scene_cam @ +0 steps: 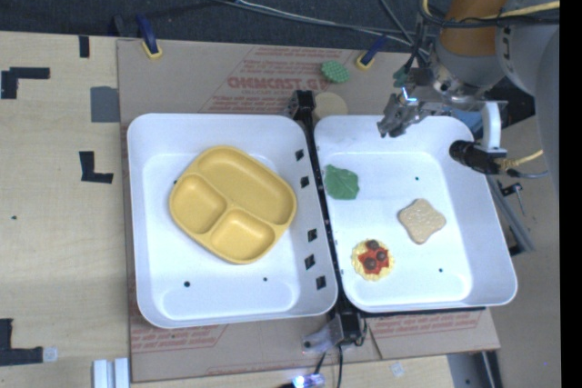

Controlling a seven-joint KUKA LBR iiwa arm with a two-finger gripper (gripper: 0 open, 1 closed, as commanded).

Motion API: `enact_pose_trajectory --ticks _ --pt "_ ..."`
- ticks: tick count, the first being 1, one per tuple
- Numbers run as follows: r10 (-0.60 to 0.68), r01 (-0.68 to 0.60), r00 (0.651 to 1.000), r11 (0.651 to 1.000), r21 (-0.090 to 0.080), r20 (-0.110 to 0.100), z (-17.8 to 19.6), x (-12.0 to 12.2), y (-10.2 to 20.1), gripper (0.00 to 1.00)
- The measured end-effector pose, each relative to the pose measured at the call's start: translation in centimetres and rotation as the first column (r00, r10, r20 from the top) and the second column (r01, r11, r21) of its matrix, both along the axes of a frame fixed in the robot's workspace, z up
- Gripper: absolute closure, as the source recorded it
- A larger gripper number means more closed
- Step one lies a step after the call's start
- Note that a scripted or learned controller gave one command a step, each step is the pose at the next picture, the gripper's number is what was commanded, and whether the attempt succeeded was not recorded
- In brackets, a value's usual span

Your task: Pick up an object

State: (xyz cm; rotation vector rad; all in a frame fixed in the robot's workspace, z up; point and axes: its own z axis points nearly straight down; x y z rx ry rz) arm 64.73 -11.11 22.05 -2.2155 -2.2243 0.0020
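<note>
Nearest the camera, a small round toy pizza (373, 260) with red topping is seen on the floor of the right bin (473, 286), close to its near edge. Just beyond it to the right, a tan slice of toy bread (422, 221) is laid flat, and farther left a green leaf-shaped piece (343, 183) rests near the divider between the bins. A yellow divided plate (233, 203) is held by the left bin (155, 286), set at a slant. Both bins are carried by a counter (55, 223) covered with cardboard, on which a second green piece (335, 70) lies beyond the bins. The pincer (395, 124) is positioned over the far edge of the right bin, well apart from all three objects; nothing is seen between its tips, and whether it is spread or pressed together cannot be told.
</note>
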Motion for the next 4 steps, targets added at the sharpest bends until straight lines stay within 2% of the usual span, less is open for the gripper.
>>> enact_pose_trajectory --ticks 2,3,4 --pt "0.001 -0.001 1.0 1.0 0.0 -0.002 -1.8 -4.4 10.2 1.0" --pt "0.003 -0.003 1.0 1.0 0.001 0.0 -0.4 -7.0 15.3 1.0" --pt "0.002 -0.002 1.0 1.0 0.0 -0.001 -0.9 -8.4 20.0 1.0"
